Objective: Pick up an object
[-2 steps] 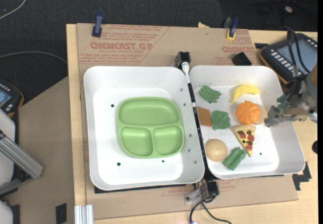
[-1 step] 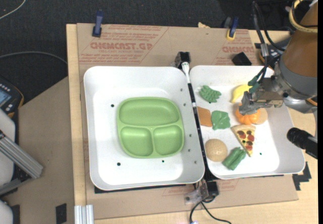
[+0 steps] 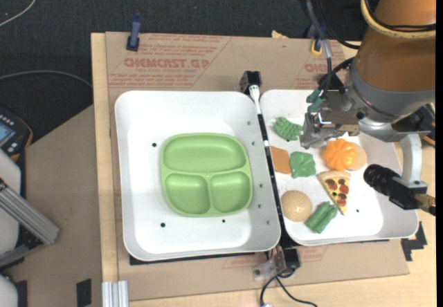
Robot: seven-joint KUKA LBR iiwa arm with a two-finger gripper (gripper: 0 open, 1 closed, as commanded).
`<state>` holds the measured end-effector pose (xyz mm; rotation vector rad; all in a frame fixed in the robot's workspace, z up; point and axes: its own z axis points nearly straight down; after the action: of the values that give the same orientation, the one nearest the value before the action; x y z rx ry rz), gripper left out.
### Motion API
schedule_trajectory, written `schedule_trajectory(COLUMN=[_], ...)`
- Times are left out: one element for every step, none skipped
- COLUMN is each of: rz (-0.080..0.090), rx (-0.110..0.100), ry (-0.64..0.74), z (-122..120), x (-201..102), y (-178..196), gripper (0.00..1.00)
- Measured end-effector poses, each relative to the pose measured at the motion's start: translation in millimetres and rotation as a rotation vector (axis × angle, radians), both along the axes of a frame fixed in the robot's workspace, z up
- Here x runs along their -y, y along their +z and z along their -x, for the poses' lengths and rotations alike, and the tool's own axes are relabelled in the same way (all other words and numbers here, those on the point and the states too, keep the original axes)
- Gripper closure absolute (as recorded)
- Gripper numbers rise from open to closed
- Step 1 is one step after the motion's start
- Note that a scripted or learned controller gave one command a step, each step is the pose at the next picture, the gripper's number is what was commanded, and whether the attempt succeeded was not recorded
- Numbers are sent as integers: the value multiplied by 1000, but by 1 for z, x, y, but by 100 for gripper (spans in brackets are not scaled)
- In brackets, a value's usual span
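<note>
two shallow white bins are sitting side by side on the bench. the left bin (image 3: pixel 131 160) is holding one green divided tray (image 3: pixel 206 173) with three compartments. the right bin (image 3: pixel 367 229) is holding seven toy foods, placed here relative to the orange pumpkin (image 3: pixel 344 154): a green leafy piece (image 3: pixel 286 128) well to its left and a little above, a second green leafy piece (image 3: pixel 302 164) just to its left and slightly below, an orange flat piece (image 3: pixel 279 160) further left beyond that one, a pizza slice (image 3: pixel 337 188) just below it, a tan round bun (image 3: pixel 296 205) below and to the left, and a green ridged piece (image 3: pixel 321 217) below, just beside the bun.

the gripper (image 3: pixel 313 134) is hanging just left of the pumpkin, between it and the upper leafy piece. how far it is open i cannot tell, and nothing is showing in its grasp.

the pumpkin is looking round, ribbed and bright orange, resting in the right bin.
</note>
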<state>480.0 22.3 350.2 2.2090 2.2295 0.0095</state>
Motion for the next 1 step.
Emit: schedule_trajectory(rz=[0], rx=[-3], ry=[-1], z=[1], x=[-73], y=[4], gripper=[100])
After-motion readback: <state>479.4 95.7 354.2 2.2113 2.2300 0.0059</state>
